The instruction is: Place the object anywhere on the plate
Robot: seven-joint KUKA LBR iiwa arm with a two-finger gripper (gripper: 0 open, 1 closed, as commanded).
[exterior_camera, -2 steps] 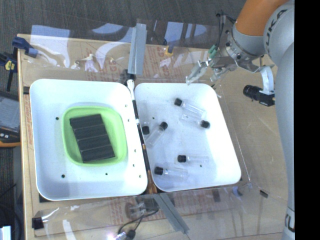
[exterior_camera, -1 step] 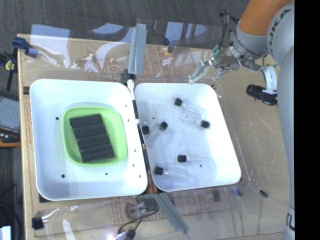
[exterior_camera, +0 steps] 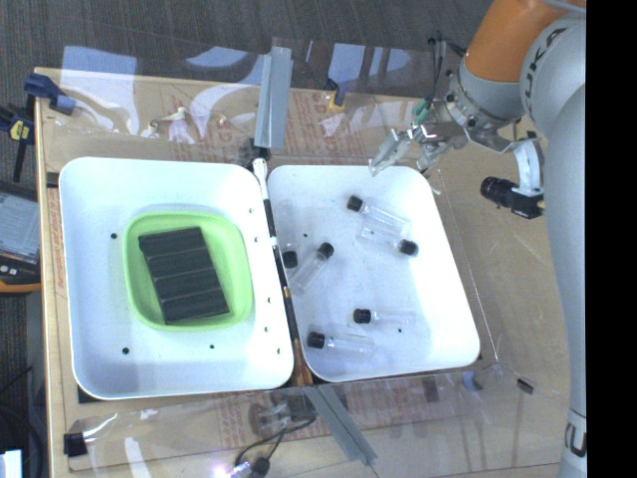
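Camera view: my gripper (exterior_camera: 406,150) hangs over the far rim of the right bin (exterior_camera: 453,312), fingers spread apart with nothing between them.
Objects: clear vials with black caps lie scattered in the right bin; the nearest vial (exterior_camera: 370,208) lies just below my fingers in this view.
Its long axis: slanted, cap toward the bin's far-left, body toward the right wall, as far as I can judge through the clear glass.
Plate: the green plate (exterior_camera: 135,257) sits in the left bin (exterior_camera: 85,352), carrying a dark ridged block (exterior_camera: 182,274).
Direction that matters: vial close under me, plate well apart to the left, across the rims where the two bins meet.
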